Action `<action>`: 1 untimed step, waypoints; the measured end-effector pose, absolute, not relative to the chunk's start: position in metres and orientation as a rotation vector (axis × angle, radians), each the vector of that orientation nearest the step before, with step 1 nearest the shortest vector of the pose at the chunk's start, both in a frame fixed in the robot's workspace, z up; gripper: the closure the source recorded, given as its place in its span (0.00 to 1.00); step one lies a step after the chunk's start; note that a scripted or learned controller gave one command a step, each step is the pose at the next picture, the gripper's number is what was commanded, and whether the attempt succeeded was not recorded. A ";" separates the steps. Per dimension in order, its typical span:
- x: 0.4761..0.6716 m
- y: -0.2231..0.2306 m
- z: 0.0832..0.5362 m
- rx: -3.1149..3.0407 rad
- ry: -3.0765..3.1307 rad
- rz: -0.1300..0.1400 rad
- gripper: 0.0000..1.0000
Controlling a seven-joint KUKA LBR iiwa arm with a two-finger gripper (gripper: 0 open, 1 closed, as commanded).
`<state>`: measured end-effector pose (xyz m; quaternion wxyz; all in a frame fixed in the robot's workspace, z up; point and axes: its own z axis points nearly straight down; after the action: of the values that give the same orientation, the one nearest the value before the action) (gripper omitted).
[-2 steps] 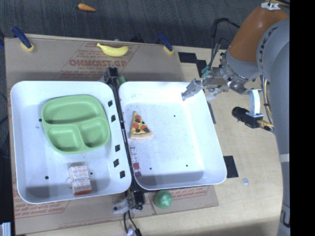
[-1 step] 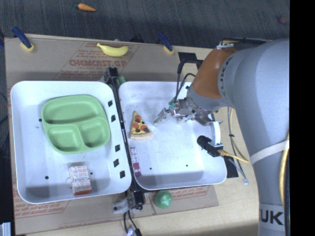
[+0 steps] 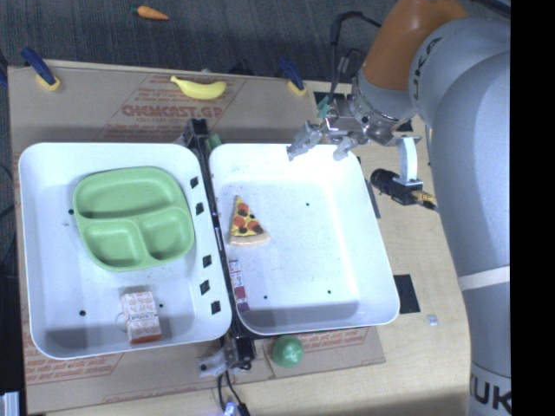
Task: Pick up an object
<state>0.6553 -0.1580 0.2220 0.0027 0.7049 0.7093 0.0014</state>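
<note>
Bench, two white bins [image 3: 373,258] | tool [image 3: 321,146] over right bin's far rim | fingers apart, holding nothing | pizza slice [image 3: 246,223] untouched

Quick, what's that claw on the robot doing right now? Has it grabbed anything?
Gripper: open, holding nothing, poised over the far rim of the right bin. The pizza slice lies apart from it in that bin.

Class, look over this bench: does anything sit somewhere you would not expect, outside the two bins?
Yes. A toy banana lies on the cardboard behind the bins, a green ball sits on the bench below the right bin, and a small carrot lies on the dark floor beyond the bench.
</note>
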 end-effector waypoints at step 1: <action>0.654 -0.158 0.220 2.213 2.227 0.000 0.00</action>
<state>0.6542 -0.1581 0.2200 0.0007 0.7049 0.7093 0.0001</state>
